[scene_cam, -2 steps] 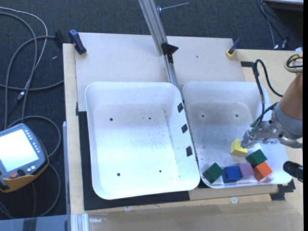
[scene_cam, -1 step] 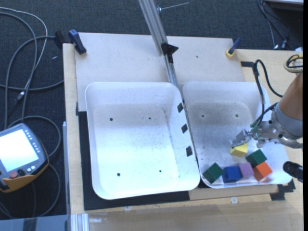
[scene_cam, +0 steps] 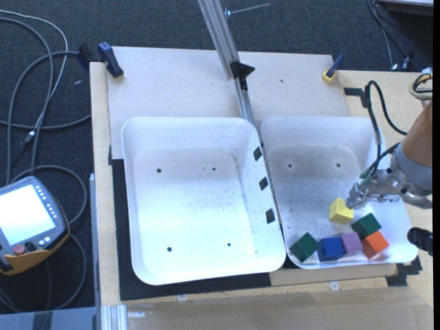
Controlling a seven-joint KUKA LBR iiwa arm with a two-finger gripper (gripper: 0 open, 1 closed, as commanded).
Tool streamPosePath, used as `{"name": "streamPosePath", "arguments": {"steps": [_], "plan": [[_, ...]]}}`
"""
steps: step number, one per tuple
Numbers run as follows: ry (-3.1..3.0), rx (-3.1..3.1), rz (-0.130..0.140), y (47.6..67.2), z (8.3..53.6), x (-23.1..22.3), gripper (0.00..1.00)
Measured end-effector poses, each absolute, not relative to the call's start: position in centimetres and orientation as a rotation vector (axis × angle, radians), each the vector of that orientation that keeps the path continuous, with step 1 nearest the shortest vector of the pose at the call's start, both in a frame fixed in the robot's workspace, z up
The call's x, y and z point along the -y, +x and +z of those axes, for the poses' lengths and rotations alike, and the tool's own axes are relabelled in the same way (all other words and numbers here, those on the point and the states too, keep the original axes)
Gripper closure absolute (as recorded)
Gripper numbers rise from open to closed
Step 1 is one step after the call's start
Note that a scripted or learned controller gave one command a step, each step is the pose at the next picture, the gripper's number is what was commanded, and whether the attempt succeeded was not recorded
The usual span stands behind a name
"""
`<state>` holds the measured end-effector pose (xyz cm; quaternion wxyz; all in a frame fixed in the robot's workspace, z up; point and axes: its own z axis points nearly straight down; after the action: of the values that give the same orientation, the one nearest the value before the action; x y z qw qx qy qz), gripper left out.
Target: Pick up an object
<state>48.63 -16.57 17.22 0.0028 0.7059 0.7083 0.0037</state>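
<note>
Leftmost, the left bin [scene_cam: 137, 143] sits edge to edge with the right bin [scene_cam: 302, 133]. Along the right bin's near edge lie a green block [scene_cam: 303, 245], a blue block [scene_cam: 331, 248], a purple block [scene_cam: 351, 243] and an orange block [scene_cam: 375, 243], with a dark green block [scene_cam: 366, 223] just behind the orange one. A yellow block [scene_cam: 341, 211] lies behind that row. The gripper [scene_cam: 357, 196] hangs at the yellow block's far right corner; whether it is parted or closed cannot be told.
</note>
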Motion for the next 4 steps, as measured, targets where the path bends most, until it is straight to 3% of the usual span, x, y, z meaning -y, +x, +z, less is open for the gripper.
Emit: {"name": "streamPosePath", "arguments": {"steps": [1, 2, 3, 4], "plan": [[2.212, -2.223, 0.008, 48.3, 22.9, 13.3, 1.0], [2.22, -2.222, 0.0, 48.2, 22.6, 13.5, 0.0], [2.212, -2.21, 0.01, 48.5, 11.8, 14.6, 0.0], [2.204, -2.206, 0.016, 52.7, 11.1, 17.0, 0.0]]}}
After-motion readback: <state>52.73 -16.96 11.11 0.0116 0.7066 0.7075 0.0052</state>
